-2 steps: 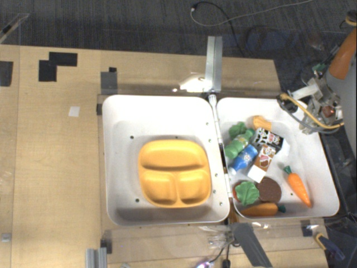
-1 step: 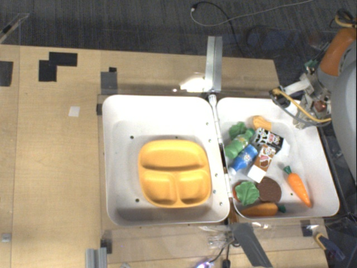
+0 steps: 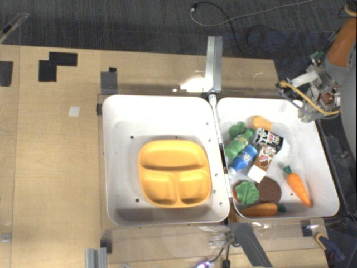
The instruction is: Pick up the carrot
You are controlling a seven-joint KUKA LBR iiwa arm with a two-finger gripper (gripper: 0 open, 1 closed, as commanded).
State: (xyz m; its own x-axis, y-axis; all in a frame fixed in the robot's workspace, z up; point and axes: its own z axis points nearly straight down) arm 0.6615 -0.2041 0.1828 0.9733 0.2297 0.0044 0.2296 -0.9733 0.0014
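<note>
Fingers on the gripper (image 3: pixel 310 114) are hard to read: the tool sits at the far right corner of the right bin (image 3: pixel 329 175), tangled up with a yellow cable and grey hardware, and whether they stand apart or together cannot be told from this angle. Nothing can be seen between them. The arm (image 3: pixel 341 54) comes in from the right, its orange band cut off by the picture's edge.

Down in the right bin, the carrot (image 3: pixel 298 186) lies flat near the right wall, green top pointing up-left, orange tip toward the near corner, well apart from the gripper. It has open white floor around it. Left of it sits a brown round disc (image 3: pixel 269 189), and beside that a green leafy piece (image 3: pixel 247 192). Along the near wall lies a second orange vegetable (image 3: pixel 260 209) with a dark green end, partly tucked under the leafy piece. Further up there is a crowded heap: a blue bottle (image 3: pixel 243 157), a black-and-white carton (image 3: pixel 269 140), green toys (image 3: pixel 240 132) and a small orange-yellow piece (image 3: pixel 260 122), all overlapping so their outlines are hard to separate.

The left bin (image 3: pixel 120 149) holds a yellow divided tray (image 3: pixel 174 171), lying flat in the middle.
</note>
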